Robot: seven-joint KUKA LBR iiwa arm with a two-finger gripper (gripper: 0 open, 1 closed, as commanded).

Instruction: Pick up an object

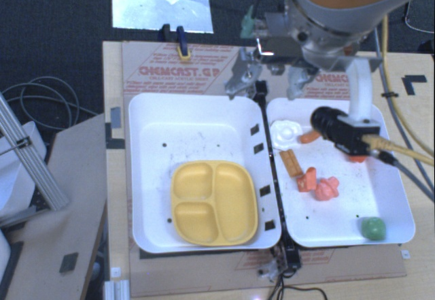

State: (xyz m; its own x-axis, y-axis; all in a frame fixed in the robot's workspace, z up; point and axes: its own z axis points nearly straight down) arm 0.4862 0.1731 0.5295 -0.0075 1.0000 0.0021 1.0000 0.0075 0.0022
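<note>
The gripper [266,82] hangs over the far rims where the 2 bins meet, fingers spread, nothing between them. In the right bin [394,190] lie a white piece [285,132], an orange stick [291,163], pink pieces [318,184] and a green ball [372,228]. A yellow tray [214,202] sits in the left bin [197,125].

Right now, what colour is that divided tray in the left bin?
Pale yellow. The divided tray with three compartments shows best in the overhead camera view, lying in the white left bin.
</note>
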